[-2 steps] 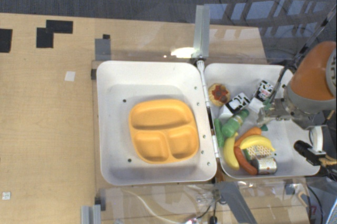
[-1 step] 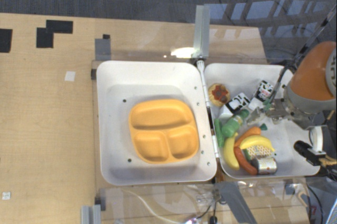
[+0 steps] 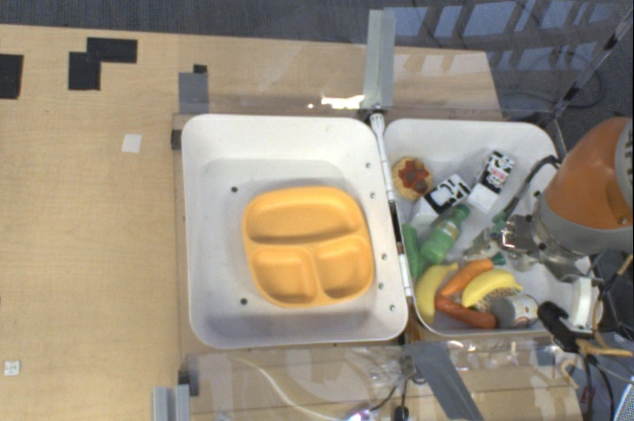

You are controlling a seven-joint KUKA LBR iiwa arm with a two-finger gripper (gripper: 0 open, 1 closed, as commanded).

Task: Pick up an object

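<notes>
Your right bin (image 3: 540,137) is crowded along its near side: green bottle (image 3: 439,239), bananas (image 3: 490,287), carrot (image 3: 464,277) packed touching. The arm (image 3: 591,201) overhangs its right edge. Its far-middle floor is bare. In the left bin (image 3: 198,241), the orange divided tray (image 3: 305,245) fills the centre; margins stay open.

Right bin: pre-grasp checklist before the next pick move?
1. Pickable things present: ok. The right white bin holds a green plastic bottle, yellow bananas, an orange carrot, black-and-white cartons.
2. Arm over the target bin: ok. The grey arm with the orange band hangs over its right side.
3. Gripper state: cannot tell.
4. Isolated target: not ok. The items lie crowded, touching.
5. Drop area: ok. The yellow compartment tray lies flat in the left white bin.
</notes>
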